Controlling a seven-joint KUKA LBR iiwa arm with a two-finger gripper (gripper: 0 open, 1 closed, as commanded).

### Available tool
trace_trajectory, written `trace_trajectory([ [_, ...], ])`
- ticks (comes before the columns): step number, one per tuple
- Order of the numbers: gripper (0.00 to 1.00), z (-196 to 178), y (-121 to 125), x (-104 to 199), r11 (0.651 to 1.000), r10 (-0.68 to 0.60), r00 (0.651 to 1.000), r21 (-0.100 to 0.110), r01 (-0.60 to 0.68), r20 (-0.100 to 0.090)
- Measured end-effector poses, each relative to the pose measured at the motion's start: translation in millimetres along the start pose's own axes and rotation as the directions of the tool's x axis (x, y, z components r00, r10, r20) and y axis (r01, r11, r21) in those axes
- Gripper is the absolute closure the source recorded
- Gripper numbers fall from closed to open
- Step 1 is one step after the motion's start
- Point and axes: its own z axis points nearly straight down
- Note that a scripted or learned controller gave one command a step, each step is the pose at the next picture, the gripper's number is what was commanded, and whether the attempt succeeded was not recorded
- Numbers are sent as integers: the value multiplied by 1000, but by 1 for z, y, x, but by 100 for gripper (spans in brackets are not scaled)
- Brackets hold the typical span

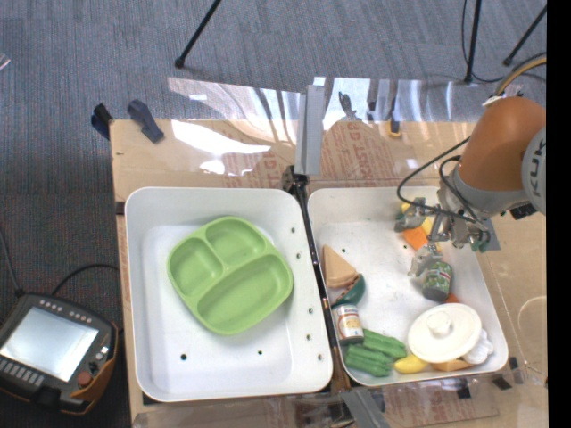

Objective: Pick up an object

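The right bin (379, 205) holds several objects. My gripper (430, 259) hangs over its right side, just above a dark green speckled object (436, 281); whether the two touch I cannot tell. An orange piece (415, 237) and a small yellow piece (408, 210) lie just left of the wrist. Elsewhere in the bin are a tan wedge (336, 266), a dark green piece (354, 290), a small brown jar (349, 322), green pods (375, 353), a round white lid (442, 333) and a yellow piece (409, 364).
The left bin (147, 328) holds a green divided plate (230, 275). A grey post (308, 136) rises behind the wall between the bins. A teach pendant (53, 346) lies on the floor at the lower left. Tripod legs (203, 20) stand beyond the bench.
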Motion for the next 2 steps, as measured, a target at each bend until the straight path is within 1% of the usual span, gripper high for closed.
trace_trajectory([
  [1,0,0,-2,40,1000,-29,1000,0,29,-2],
  [2,0,0,40,55,997,77,997,0,-77,-1],
])
